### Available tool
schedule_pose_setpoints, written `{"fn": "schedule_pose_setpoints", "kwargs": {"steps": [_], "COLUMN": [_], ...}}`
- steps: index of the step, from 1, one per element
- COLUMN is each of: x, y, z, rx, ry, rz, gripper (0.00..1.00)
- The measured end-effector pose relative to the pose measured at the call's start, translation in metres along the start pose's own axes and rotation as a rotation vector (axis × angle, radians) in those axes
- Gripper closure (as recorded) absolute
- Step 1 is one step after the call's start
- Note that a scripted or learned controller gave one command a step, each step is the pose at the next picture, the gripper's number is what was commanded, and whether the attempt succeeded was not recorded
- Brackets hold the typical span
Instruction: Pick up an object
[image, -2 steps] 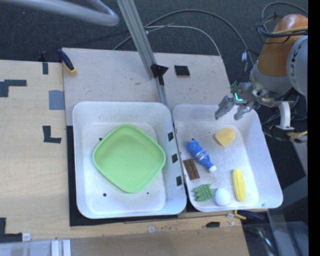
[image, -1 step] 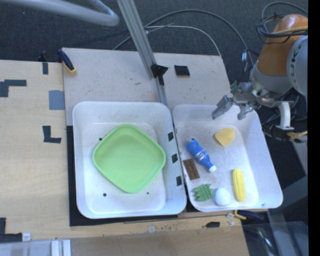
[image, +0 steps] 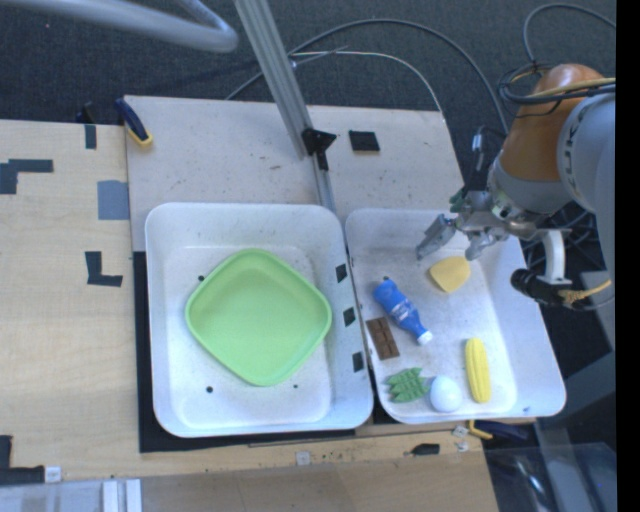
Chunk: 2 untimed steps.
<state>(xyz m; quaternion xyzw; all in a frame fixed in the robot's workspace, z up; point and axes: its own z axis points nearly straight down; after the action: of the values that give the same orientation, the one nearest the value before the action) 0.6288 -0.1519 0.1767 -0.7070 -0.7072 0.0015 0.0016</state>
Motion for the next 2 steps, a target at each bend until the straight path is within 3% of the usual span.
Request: {"fn": "schedule_pose_setpoints", "kwargs": {"steps": [2], "x": [0.009], "y": [0.001], "z": [0.087], "rx": [-0.007], "ry": [-0.001], "rz": [0.0], "gripper": [0.0]}}
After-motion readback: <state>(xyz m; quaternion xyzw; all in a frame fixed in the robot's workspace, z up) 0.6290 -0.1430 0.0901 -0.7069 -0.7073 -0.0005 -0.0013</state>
